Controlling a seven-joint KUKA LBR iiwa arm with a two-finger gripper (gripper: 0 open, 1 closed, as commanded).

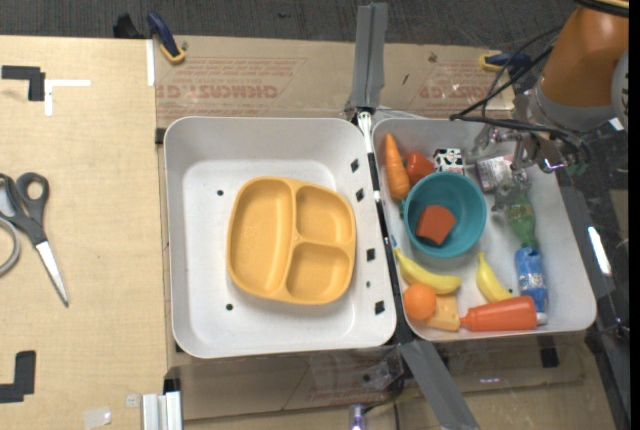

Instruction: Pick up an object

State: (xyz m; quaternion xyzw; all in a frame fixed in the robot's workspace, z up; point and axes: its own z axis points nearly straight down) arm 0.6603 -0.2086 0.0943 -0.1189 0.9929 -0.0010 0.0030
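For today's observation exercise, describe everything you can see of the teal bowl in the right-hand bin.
The teal bowl is round, smooth and plain, apparently plastic, and sits upright and open in the middle of the right bin. Inside it lies a red-orange block, resting against the lower inner wall. An orange carrot lies along the bowl's left rim, and a yellow banana curves just below it, close to or touching its base. The pincer is above the bin just to the bowl's right, apart from it.

Glossy yellow plastic tray (291,240), smooth white bins (190,218), matt cardboard (260,78)
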